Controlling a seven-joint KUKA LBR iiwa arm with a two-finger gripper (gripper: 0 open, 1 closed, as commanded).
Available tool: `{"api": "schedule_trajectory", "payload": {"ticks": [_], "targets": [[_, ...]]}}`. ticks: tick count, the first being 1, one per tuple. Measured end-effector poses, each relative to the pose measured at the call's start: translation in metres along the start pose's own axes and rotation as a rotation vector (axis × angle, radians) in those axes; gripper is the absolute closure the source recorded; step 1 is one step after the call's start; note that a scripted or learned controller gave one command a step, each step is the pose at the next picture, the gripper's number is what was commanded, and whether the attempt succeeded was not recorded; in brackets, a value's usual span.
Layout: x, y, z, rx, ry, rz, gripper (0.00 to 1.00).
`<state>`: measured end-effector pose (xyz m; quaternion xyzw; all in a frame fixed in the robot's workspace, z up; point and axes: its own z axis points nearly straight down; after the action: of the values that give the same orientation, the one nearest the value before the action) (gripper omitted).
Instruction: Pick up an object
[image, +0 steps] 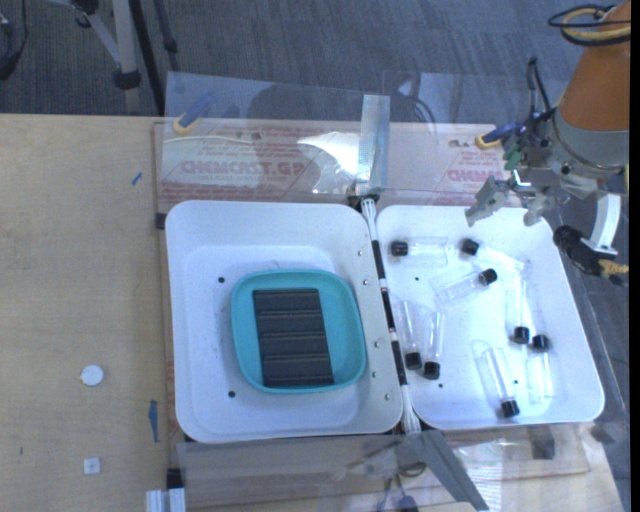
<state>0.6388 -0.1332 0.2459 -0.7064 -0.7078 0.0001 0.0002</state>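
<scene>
Overhead, two shallow white bins sit side by side on the pale wooden table (70, 250). The left bin (190, 240) holds a teal tray (350, 330) with rounded corners, and a dark ribbed block (292, 337) lies flat inside it, centred. The right bin (580, 330) holds a scatter of clear plastic vials with black caps. One vial (468, 287) lies at a slant near the bin's middle, cap toward the upper right. A second vial (420, 248) lies near the far left corner, cap to the left. Two vials (421, 340) lie nearly parallel just beside the left wall, caps toward the near edge. Another vial (495, 378) lies toward the near right area, cap at the near end, with one more (540, 368) beside it, cap at the far end. A loose-looking black cap (469, 246) sits near the far edge; whether a vial is attached is unclear. The arm (598, 90) comes in from the right, orange band above grey wrist. The pincer (511, 200) hovers over the far right corner of the right bin, fingers spread apart and nothing between them, well above the vials. A small white disc (92, 376) rests on the table, left of the bins.
</scene>
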Motion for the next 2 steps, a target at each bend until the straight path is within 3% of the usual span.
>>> {"api": "schedule_trajectory", "payload": {"ticks": [1, 2], "targets": [[-0.042, -0.017, 0.145, -0.001, 0.000, -0.094, 0.00], [-0.043, 0.007, 0.160, 0.000, 0.000, -0.132, 0.00]]}}
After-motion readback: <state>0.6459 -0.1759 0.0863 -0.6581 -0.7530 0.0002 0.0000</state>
